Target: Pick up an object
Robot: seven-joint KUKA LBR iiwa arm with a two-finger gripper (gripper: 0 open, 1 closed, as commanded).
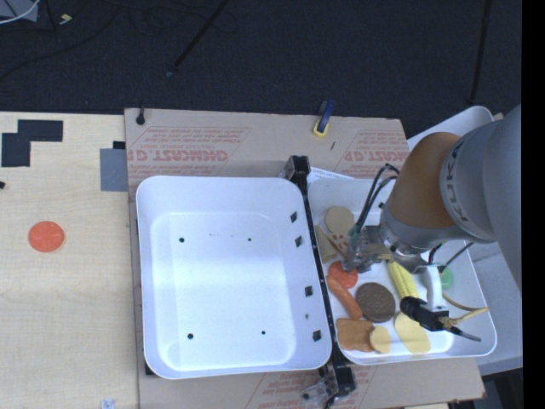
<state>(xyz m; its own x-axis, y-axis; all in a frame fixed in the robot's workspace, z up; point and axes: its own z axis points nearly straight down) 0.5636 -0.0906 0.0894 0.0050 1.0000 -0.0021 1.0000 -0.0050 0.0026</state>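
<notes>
The right bin [477,290] holds several food-like toys. A pale round piece [339,220] lies at its far end, with a red piece [343,276] and an orange carrot [347,298] below it. A brown disc [375,302] sits mid-bin, next to a yellow stick [400,279]. Near the front rim lie an orange-brown chunk [352,335] and two yellow pieces [380,340] [414,335]. My gripper [356,252] reaches down into this bin from the right, just above the red piece and beside a tan ridged piece [332,244].
The left bin [153,196] stands beside the right one, with a black divider [317,262] between them. Both rest on a cardboard sheet [221,147]. A small green thing [446,273] lies by the right bin's right wall. The arm's grey and orange body [451,190] overhangs that bin.
</notes>
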